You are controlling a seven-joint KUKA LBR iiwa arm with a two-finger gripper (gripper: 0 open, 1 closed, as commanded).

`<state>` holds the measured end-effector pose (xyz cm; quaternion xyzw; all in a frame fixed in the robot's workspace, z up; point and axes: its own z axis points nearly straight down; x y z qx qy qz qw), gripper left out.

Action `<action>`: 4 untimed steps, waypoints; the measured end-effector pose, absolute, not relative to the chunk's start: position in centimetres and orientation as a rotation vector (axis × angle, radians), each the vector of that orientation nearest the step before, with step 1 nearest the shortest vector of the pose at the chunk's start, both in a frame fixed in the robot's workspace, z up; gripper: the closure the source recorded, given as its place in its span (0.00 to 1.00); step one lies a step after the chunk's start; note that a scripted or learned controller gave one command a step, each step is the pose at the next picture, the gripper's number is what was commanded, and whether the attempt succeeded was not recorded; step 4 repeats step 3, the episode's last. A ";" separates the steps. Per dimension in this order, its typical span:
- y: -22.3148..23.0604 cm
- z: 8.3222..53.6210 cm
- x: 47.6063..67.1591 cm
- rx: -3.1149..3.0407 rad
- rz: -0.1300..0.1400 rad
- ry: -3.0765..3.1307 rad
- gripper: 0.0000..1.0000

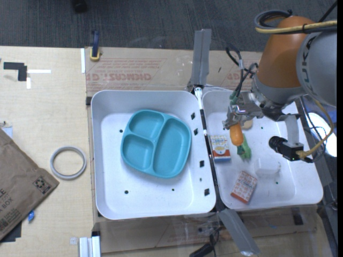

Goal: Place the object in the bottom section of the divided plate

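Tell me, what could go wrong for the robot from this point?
The gripper sits right over the toy carrot in the right bin; whether it has hold of it is unclear, so it may come up with nothing. The small carton lies just beside the carrot and could get knocked or caught along with it. The blue divided plate is in the left bin, so the carrot must cross the raised walls between the bins and could drop there.

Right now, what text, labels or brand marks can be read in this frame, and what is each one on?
"KUKA", partly visible, on the grey arm.
Red print on the cardboard sheet: upside down and too blurred to read.
Print on the two small cartons: too small to read.
Brown box: partial letters, unreadable.
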<state>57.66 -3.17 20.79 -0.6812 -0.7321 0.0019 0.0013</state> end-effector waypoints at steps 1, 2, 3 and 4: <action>0.2 27.6 59.6 -2.056 0.009 -2.372 1.00; 6.9 20.6 59.9 -2.230 0.012 -2.208 1.00; 6.9 20.6 59.9 -2.230 0.012 -2.208 0.00; 6.9 20.6 59.9 -2.230 0.012 -2.208 0.00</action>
